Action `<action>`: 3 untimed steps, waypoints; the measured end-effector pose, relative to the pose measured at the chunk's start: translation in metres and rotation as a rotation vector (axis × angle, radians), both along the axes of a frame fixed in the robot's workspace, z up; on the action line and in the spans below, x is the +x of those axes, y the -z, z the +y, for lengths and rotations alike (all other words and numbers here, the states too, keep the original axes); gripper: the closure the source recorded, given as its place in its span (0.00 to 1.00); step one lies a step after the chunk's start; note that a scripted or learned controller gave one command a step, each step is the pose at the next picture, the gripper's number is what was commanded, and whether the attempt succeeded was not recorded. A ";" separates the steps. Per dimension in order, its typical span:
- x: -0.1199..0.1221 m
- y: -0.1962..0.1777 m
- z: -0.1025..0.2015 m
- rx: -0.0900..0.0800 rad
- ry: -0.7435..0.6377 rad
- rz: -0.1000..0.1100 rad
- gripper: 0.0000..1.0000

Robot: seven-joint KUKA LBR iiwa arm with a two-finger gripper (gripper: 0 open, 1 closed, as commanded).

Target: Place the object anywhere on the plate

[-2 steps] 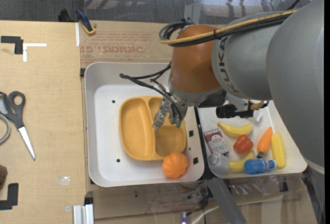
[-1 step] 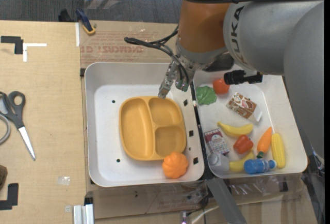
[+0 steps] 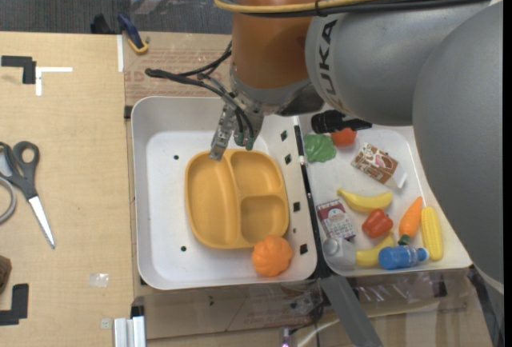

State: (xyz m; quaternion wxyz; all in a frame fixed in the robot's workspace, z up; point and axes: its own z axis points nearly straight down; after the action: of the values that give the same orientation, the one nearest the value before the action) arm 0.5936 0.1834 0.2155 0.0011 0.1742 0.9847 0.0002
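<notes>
A yellow divided plate [image 3: 216, 201] lies in the left white bin [image 3: 156, 201]. An orange fruit [image 3: 272, 256] sits on the bin floor against the plate's near right corner, off the plate. My gripper [image 3: 234, 139] hangs over the plate's far rim, under the orange wrist band. It is open; the two fingers [image 3: 218, 137] stand apart with nothing between them. The orange fruit is well toward the front from the gripper.
The right bin [image 3: 448, 257] holds several toy foods: a green leaf [image 3: 320, 148], a red tomato [image 3: 344, 137], a snack packet [image 3: 376, 164], a banana [image 3: 364, 200], a carrot [image 3: 410, 217], corn [image 3: 432, 232], a blue bottle [image 3: 402, 257]. Scissors [image 3: 28, 185] lie on the bench at left.
</notes>
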 end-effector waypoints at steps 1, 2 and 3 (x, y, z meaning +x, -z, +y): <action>-0.030 -0.049 0.021 0.000 -0.162 -0.001 1.00; 0.029 -0.023 0.043 0.000 -0.370 -0.001 1.00; 0.021 0.075 0.045 0.000 -0.551 0.000 1.00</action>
State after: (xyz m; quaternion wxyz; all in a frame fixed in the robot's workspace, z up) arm 0.6142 0.2287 0.1403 0.0009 -0.1003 0.9950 0.0004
